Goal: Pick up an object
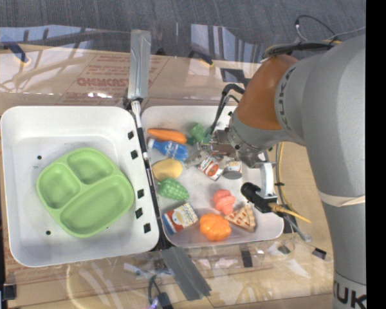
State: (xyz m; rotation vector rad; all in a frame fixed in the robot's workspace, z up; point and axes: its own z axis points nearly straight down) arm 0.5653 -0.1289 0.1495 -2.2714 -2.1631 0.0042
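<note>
I see the gripper (213,152) low in the right bin (180,116), over a red-and-white can (210,167); I cannot tell its jaw state. Toys crowd that bin wall to wall. The green plate (85,190) sits in the left bin (26,127), with bare floor around it.

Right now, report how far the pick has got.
Done: the arm has reached into the right bin, and the gripper sits low among the toy food, near the small can. In hand: nothing visibly gripped. Left: grasp and lift an item; the green plate lies alone in the left bin.
</note>
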